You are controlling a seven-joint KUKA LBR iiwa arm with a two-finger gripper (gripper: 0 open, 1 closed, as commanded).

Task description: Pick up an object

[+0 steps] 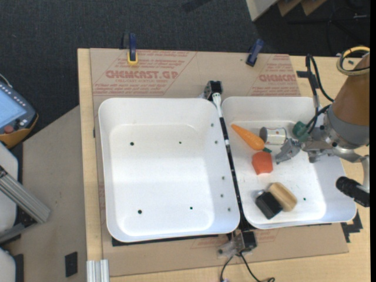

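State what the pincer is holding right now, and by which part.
Cannot be told. The pincer sits low in the right bin, close to the orange-red block and the carrot; no object shows between its tips.

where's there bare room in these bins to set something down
The left bin offers its whole white floor, wall to wall. In the right bin, free patches lie along the near right rim and the far left corner. The middle is crowded: carrot, metal cylinder, orange block, tan-and-black brush, and the gripper.

R bin [311, 107]: carrot [248, 137], cylinder [273, 135] behind; block [262, 163] mid; brush [275, 200] front.
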